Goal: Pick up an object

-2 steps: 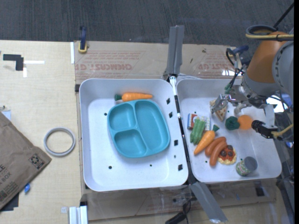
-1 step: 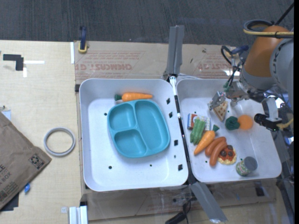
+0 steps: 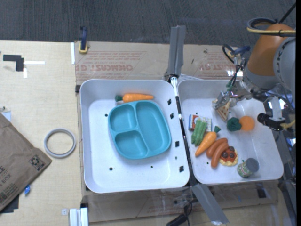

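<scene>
- Hovering low over the back of the right-hand shallow white bin (image 3: 263, 173), the claw (image 3: 222, 103) sits at the end of the grey arm with the orange band (image 3: 263, 55); whether it stands wide, narrow or holds anything, I cannot tell from the camera view.
- Nearest candidates lie just in front of it: a small orange ball (image 3: 246, 123) touching a dark green lump (image 3: 233, 124), both probably light, the ball likely to roll off a loose pinch, so a grip across its middle seems wisest.
- Further forward in that bin lie one plastic carrot with a green top (image 3: 206, 143), one bundle of green toy beans (image 3: 199, 129), two reddish toy sausages (image 3: 218, 149), one small toy pizza slice (image 3: 229, 157) and one little grey-lidded tin (image 3: 247, 167). All look like stiff, smooth toy pieces; the long ones are best taken across their narrow width.
- The left-hand white bin (image 3: 94, 140) holds one turquoise three-compartment plastic tray (image 3: 139, 128) and, just behind it, one second orange carrot (image 3: 136, 97).
- One grey tape ring (image 3: 59, 142) rests on the bench (image 3: 33, 102), well apart.
</scene>
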`<state>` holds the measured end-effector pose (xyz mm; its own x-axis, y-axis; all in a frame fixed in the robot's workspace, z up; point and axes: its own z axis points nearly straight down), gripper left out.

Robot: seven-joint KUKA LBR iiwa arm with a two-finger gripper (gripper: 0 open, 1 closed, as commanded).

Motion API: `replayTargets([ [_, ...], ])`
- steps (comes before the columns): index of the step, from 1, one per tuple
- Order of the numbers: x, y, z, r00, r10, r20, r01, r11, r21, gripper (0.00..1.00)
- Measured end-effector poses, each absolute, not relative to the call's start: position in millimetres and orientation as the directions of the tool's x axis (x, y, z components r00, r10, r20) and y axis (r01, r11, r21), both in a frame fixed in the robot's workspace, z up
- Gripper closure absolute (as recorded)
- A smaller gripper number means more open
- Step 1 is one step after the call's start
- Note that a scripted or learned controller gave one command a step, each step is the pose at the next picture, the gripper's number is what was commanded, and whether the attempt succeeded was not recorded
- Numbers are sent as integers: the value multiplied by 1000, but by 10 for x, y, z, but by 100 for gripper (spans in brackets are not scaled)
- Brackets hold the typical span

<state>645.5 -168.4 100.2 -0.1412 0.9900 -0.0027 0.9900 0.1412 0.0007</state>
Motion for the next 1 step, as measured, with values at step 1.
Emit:
replayTargets([
  [1,6403,-1057,2153,-25,1000,-1,1000,25,-3,100],
])
